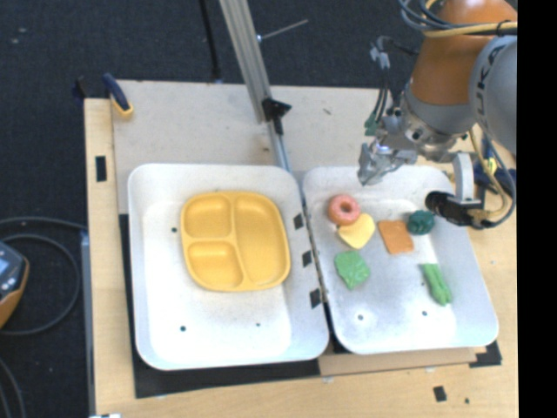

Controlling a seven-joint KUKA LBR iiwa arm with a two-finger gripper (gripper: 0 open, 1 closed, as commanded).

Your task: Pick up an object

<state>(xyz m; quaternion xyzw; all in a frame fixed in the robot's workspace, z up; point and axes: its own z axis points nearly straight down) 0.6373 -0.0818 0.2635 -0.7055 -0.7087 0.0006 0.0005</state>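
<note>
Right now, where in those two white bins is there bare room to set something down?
Left bin: bare floor along the front and left of the yellow tray. Right bin: bare front strip below the green block and green stick. Crowded around the pink ring, under the hand.

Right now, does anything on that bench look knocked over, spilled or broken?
Nothing stands out. The yellow divided plate lies flat in the left bin, and the small toy foods, like the pink donut and green piece, lie loosely scattered in the right bin.
</note>
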